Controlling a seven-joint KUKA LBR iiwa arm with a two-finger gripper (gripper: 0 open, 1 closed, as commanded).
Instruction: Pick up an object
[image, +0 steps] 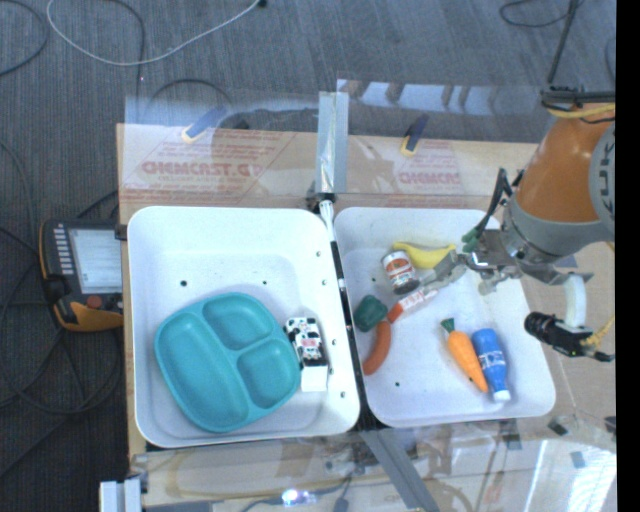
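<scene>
The right bin holds a small red-and-white can, a yellow banana, a red pepper with a green top, an orange carrot and a blue bottle. My gripper reaches in from the right and hangs low over the bin's middle. Its tip is just right of and below the can, in front of the banana, and just above the pepper's upper end. I see nothing clearly held in it.
The left bin holds a teal divided plate, with a small black-and-white toy and a white block at its right edge. A divider wall separates the bins. A black fitting hangs over the right bin's edge.
</scene>
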